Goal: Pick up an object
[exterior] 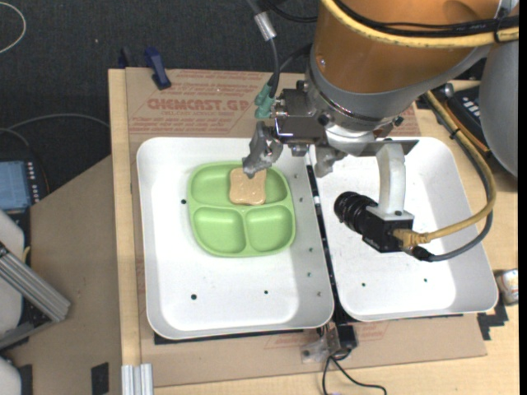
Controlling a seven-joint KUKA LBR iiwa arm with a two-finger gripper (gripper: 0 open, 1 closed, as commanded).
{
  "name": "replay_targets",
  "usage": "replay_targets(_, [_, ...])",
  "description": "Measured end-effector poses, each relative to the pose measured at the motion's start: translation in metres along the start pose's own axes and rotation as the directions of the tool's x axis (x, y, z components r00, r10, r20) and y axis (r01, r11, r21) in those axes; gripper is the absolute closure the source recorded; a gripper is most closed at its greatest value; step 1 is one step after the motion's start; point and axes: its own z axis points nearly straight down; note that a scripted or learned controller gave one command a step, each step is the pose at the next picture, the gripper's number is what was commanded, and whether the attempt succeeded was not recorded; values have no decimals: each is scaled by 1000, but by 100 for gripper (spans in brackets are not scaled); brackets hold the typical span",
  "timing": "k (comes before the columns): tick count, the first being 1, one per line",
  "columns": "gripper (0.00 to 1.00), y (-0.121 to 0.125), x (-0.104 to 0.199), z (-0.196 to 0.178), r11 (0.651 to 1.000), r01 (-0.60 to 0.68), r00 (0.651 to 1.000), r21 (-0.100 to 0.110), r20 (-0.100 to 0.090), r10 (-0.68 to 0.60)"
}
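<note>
A brown cardboard-topped desk (pixel 198 97) carries two shallow white bins. In the left bin (pixel 165 278), at frame centre-left, a green divided plastic plate (pixel 239 229) holds a tan toast-shaped piece (pixel 247 189) in its upper compartment. The hand (pixel 257 161) hangs touching that piece; whether it grips, I cannot tell. The right bin (pixel 445 286) sits beside it.

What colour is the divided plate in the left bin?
Light green. The divided plate shows clearly in the camera view, with a tan toast-like piece in its top compartment.

Gripper (pixel 257 164) over tan toast piece (pixel 246 189) in green divided plate (pixel 241 210), left white bin (pixel 222 299).
</note>
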Motion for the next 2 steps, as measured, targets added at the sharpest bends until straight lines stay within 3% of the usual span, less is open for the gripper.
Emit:
replay_targets(1, [100, 1, -3, -9, 1000, -6, 1000, 2, 2, 6])
replay_targets(2, [100, 0, 55, -10, 1000, -2, 1000, 3, 1, 2])
